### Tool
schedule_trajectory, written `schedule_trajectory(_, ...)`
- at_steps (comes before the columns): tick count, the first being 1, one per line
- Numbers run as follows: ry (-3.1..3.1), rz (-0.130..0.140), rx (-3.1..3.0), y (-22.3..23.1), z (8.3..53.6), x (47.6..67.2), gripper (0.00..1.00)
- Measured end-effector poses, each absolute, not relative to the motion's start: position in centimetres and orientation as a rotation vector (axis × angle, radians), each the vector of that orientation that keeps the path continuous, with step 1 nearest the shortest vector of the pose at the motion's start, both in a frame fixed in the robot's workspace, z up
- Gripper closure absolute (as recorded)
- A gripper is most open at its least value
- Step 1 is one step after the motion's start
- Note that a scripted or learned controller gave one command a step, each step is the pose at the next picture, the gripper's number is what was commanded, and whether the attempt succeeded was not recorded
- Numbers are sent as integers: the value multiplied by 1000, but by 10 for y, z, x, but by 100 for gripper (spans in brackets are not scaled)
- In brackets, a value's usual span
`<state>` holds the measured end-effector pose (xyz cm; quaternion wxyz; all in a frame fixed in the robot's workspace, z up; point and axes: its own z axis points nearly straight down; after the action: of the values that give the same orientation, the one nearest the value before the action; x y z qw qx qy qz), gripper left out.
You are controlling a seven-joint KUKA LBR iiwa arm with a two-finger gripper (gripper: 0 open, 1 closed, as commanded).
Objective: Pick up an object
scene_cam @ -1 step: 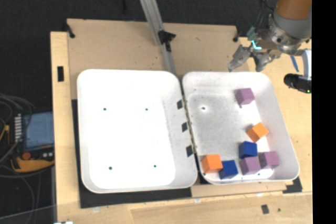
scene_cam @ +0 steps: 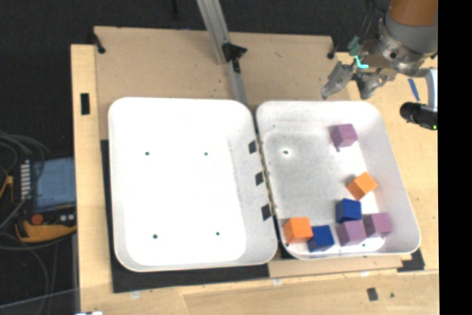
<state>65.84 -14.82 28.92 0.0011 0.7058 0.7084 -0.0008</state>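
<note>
Camera view: end effector [scene_cam: 352,80], fingers spread and empty, hovers above the bin's far rim, purple cube [scene_cam: 343,135] nearby.

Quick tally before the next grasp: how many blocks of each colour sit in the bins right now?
Purple blocks: 3
Orange blocks: 2
Blue blocks: 2
Total: 7, all in the right bin.

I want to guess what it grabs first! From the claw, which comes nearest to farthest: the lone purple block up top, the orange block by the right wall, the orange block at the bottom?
From the claw:
1. Lone purple block, upper right bin.
2. Orange block by the right wall.
3. Orange block, bottom edge.
</note>
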Motion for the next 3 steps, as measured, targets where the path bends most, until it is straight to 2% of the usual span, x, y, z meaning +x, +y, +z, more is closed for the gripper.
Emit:
schedule_trajectory(1, 2223, -7, 2224, -150, 229, 651, 0)
schedule_trajectory(3, 2219, -7, 2227, -157, 121, 653, 0)
